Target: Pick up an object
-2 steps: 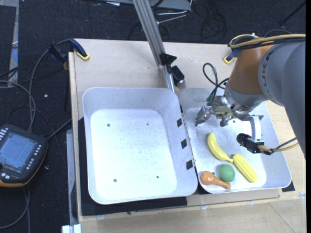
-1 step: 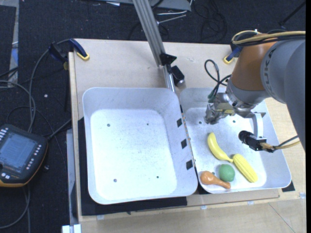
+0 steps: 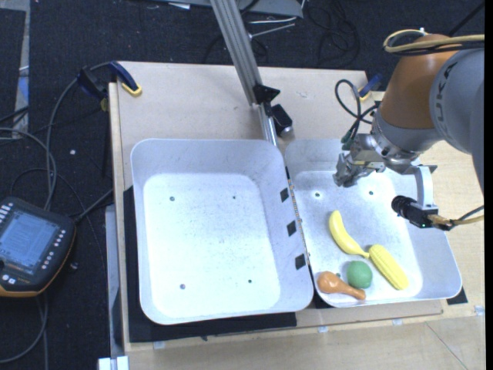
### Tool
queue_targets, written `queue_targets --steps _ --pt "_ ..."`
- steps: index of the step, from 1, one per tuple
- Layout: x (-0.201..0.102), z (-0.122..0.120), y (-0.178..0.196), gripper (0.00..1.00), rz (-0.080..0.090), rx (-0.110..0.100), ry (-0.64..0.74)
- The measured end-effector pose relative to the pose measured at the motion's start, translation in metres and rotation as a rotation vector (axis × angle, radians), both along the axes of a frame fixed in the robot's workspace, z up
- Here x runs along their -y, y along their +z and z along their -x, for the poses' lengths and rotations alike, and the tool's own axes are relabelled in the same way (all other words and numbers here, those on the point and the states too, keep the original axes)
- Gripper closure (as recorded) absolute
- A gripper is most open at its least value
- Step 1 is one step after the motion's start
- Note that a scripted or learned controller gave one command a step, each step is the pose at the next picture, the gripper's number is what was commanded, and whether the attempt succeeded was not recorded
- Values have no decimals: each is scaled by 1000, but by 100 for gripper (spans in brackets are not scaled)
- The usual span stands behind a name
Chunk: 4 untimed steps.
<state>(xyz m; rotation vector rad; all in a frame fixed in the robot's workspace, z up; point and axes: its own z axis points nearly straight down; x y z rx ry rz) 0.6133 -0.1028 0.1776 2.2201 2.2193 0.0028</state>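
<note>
No words, numbers, brand marks or signs can be read anywhere. The handheld screen (image 3: 27, 241) lying far to the left of the jaws glows with rows of something, yet they are too small and blurred to make out as letters or figures.

Even, diffuse light from overhead; no hard shadows fall on the bench (image 3: 200, 99). The two white bins (image 3: 208, 230) read bright, their floors nearly washed out (a faint speckle still shows). Soft, short shadows sit under the banana (image 3: 344, 236) and the arm (image 3: 431, 91). The dark floor (image 3: 62, 29) around the bench stays dim, its cables low in contrast. The whole picture is slightly soft and grainy, fine detail smeared.
</note>
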Motion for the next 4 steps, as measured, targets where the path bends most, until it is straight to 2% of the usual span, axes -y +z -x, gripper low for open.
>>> queue_targets --steps 1,3,4 --pt "0 -1 28 100 0 -1 1" --pt "-117 32 46 100 -2 -2 6" --pt "-170 37 42 100 -2 -3 5"
